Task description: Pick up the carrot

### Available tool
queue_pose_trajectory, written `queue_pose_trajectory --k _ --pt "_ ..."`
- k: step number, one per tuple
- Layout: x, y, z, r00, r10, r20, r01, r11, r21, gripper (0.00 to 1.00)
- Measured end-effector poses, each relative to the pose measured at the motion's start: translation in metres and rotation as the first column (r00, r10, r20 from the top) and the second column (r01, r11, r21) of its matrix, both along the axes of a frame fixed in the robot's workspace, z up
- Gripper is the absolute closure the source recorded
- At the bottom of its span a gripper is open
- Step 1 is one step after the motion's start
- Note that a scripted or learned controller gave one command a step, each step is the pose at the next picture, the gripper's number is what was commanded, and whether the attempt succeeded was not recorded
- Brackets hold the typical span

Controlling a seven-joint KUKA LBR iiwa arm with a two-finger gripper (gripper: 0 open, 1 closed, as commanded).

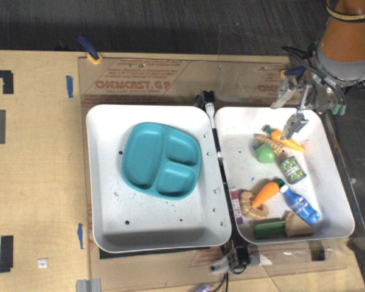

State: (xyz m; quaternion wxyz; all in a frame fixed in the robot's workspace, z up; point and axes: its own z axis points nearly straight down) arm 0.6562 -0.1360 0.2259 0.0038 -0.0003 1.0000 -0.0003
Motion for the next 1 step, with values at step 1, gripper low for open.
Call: queue_pose_trajectory --k 1 --pt "-0.0571 0.022 -0.1154 0.999 0.039 -0.012 -0.039 0.999 0.003 0.0"
